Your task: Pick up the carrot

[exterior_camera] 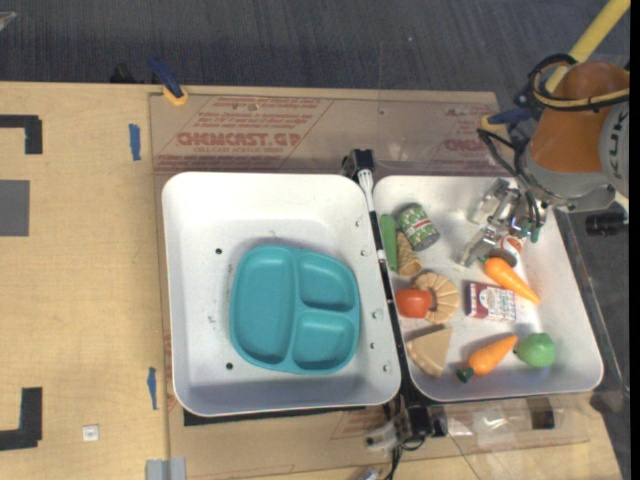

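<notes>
On the table, two white bins sit side by side. The gripper (497, 226) hangs spread apart just above a carrot (511, 277) near the right bin's (580, 313) far edge, apparently lining up a grasp.

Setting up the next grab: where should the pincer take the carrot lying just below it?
Probably mid-body, from above. The carrot lies flat, slanting down toward the right, so close across its width. The pincer sits by its upper end; the carton crowds its lower-left side.
</notes>
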Controlling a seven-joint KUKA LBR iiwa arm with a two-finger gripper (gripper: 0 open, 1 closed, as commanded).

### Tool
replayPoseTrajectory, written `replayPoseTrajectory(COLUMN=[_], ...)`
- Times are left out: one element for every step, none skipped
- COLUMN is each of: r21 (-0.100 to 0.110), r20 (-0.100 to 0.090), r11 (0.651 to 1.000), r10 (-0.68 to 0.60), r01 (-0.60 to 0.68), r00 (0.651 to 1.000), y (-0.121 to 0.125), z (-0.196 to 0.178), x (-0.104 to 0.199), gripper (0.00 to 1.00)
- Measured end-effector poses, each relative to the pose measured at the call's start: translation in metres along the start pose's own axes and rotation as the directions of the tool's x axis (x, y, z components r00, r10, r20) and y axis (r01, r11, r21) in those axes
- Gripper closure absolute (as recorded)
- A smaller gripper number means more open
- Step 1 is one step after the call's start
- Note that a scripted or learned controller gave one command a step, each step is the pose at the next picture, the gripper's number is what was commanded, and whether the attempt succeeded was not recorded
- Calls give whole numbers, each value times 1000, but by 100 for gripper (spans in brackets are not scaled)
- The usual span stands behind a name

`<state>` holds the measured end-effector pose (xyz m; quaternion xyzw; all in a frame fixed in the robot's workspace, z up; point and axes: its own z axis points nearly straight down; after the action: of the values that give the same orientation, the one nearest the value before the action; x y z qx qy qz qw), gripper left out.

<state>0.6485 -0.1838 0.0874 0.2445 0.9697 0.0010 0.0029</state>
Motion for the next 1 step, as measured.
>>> replayPoseTrajectory(r21=[0], r20=[3], r11=[995], r10=[-98], r01=[98], r00=[995], y=[-28], z=[-2], x=[76], gripper=[0])
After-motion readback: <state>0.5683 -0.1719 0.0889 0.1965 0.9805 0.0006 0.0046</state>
